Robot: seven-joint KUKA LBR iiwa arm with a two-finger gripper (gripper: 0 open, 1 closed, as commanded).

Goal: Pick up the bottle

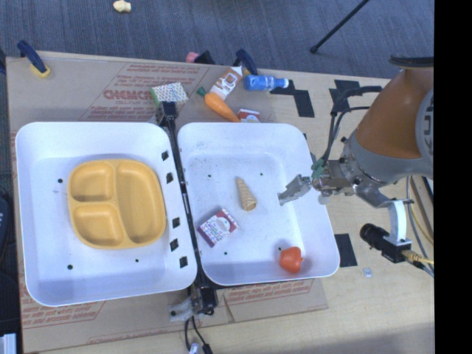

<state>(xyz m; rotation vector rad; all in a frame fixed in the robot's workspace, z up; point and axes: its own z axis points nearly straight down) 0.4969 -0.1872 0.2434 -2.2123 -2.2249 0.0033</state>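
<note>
While the gripper (295, 190) hangs seemingly slack (blurred), the plastic bottle (265, 82) lies outside.

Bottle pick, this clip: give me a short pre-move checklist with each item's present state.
1. Target located: ok. The blue bottle lies on its side on the cardboard behind the right bin, outside both bins.
2. Target free of clutter: not ok. A white tube and a carrot lie close to its left.
3. Pincer lined up with the target: not ok. It sits over the right bin's right side, well in front of the bottle.
4. Pincer holding nothing: ok, nothing shows between its fingers.
5. Finger opening: cannot tell.
6. Bin items clear of the path: ok. The cone, small box and red fruit lie away from the bottle.
</note>
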